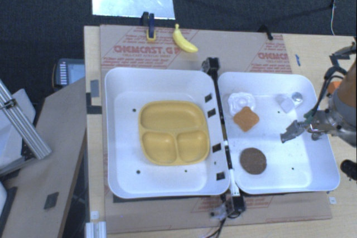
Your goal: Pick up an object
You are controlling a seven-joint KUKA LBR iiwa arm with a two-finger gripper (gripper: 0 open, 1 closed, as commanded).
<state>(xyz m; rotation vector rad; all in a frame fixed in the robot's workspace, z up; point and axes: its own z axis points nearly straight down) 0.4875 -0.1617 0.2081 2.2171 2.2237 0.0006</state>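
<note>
Over the right bin (321, 175), arm low from right, tool (291, 133) beside brown disc (253, 160).

Two glossy white plastic bins (162, 78) sit on matt brown cardboard (234, 47). A smooth yellow plastic tray (167, 132) fills the left bin; in the right lie a rough brown disc (253, 160) and a crinkled clear wrapper (241, 101).

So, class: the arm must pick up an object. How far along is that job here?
Done: the gripper has reached over the right bin. In hand: nothing shows between its fingers. Left: the orange block, brown disc and white pieces lie in the bin, so a pick remains.
</note>
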